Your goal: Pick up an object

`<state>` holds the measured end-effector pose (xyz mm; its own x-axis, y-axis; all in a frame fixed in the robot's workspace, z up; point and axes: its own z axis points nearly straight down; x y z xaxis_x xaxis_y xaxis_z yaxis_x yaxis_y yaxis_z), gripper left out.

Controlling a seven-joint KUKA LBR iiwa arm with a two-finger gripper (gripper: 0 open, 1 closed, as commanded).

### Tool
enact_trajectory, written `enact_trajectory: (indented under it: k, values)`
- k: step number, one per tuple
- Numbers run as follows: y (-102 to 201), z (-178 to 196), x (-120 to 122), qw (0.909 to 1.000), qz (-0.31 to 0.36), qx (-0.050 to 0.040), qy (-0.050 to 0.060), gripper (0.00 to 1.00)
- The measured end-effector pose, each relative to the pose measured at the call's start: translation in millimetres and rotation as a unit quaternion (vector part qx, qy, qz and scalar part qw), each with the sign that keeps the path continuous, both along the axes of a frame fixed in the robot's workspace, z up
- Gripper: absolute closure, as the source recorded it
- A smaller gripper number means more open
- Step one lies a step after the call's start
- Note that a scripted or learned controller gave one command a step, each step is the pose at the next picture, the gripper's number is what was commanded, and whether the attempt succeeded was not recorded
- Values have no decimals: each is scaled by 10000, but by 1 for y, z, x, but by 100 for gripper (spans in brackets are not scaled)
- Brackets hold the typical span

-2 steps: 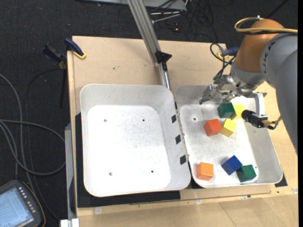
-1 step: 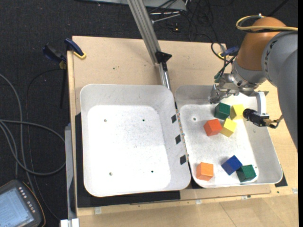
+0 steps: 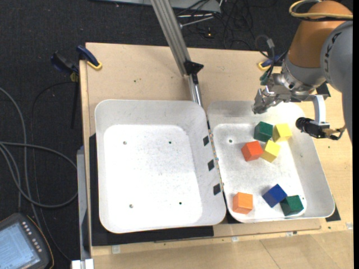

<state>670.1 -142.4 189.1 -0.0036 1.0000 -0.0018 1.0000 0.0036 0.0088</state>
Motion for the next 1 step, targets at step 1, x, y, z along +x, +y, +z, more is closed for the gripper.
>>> enact_trajectory:
  k: [1]
  values:
    - [5, 46, 5, 10000, 2, 0, 2, 100]
